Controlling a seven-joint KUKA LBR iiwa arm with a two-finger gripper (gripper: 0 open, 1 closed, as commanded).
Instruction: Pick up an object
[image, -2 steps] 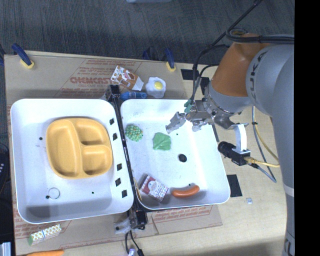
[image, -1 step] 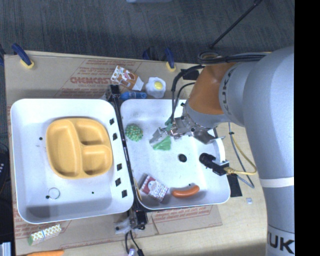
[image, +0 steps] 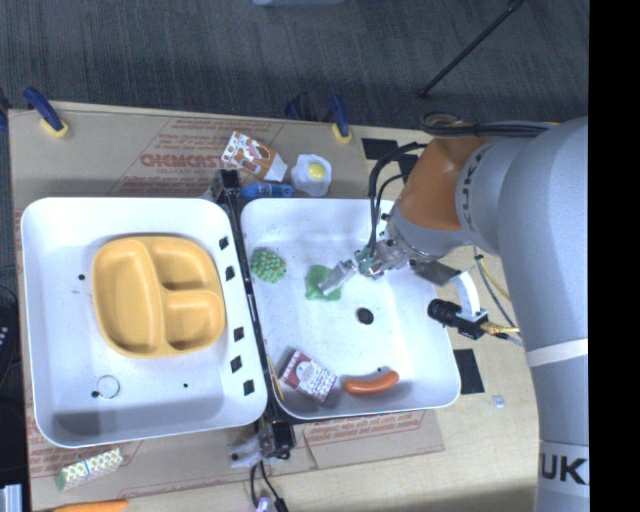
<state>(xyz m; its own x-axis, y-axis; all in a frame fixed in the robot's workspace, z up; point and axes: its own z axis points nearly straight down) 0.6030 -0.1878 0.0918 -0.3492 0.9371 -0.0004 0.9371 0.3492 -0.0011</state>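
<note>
A: So, where do you stand on the pick?

B: Log it as not yet done. Your end effector (image: 345, 272) is low inside the right bin (image: 425, 375), its tip right at the upper right edge of the green toy (image: 322, 284). You can't tell from this slanted view whether it is spread, closed, or has anything in it, so enter "grip unconfirmed". The green toy looks to be resting on the bin floor, not lifted.

A: What's left, then?

B: By my reading, everything that counts: close on the piece, raise it clear, and check it comes up with the arm.

A: Orientation of the target?

B: The green toy sits left of centre in the right bin, just right of the green knobbly ball (image: 267, 265). Its long axis runs on a diagonal, lower left to upper right; the upper right end points toward the end effector. Outline is blurred, so don't record more than that.

A: Neighbours?

B: Note the orange sausage (image: 371, 382) and red-and-white packet (image: 306, 377) near the front wall, well apart from it. The yellow divided tray (image: 158, 294) is in the left bin (image: 50, 405).
</note>
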